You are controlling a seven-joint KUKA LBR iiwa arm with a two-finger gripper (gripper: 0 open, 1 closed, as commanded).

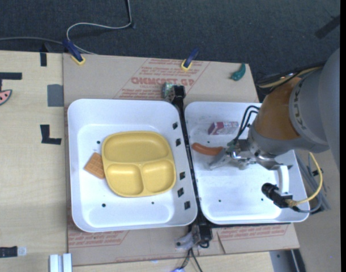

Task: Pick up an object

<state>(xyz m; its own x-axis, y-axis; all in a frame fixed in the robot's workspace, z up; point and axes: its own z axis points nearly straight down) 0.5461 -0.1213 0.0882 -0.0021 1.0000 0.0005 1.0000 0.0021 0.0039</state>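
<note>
Arm: enters from right, wrist low over right bin point(286, 217).
End effector point(221, 160): fingers spread narrow, nothing between them, tips just beside hot dog point(206, 148).
Hot dog: near divider, upper left of right bin.
Small packet point(222, 127): toward rear wall.
Open room: bare front floor of right bin.
Left bin point(76, 169): yellow tray point(139, 163), cracker point(94, 165) under its left edge.
Bench point(25, 152): light wood; cardboard point(156, 75) beneath bins.
</note>
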